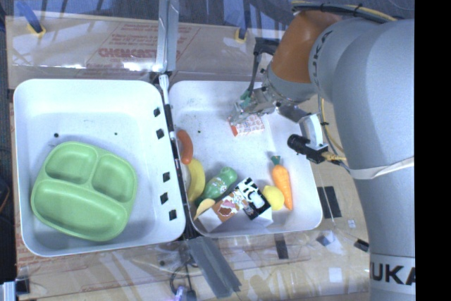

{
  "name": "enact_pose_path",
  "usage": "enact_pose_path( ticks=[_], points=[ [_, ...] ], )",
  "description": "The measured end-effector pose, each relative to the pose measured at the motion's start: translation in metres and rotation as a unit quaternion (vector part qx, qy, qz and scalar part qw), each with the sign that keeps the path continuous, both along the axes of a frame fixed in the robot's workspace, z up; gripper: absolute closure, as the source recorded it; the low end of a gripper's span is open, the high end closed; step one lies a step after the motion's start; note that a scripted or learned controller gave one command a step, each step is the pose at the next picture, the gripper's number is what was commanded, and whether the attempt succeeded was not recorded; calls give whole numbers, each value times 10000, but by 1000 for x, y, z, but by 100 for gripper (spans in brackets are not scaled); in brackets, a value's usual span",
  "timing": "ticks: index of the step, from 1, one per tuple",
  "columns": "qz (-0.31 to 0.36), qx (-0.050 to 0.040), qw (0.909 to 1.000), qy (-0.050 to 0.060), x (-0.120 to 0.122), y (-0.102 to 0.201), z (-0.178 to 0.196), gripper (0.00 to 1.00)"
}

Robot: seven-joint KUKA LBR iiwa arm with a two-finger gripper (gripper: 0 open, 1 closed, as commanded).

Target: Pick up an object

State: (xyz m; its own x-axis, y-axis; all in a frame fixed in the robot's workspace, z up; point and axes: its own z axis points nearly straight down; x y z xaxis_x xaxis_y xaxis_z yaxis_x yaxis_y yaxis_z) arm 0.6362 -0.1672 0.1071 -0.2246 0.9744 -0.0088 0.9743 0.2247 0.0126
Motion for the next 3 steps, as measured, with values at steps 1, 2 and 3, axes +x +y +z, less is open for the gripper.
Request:
enact_pose_path(
  ticks=[1,2,3],
  points=[
    [0,0,10000,1,0,0,0,0],
    [-365,26,9993,-5,1,-3,-8,0],
    [-752,37,9971,70,-77,53,-5,0]
  ],
)
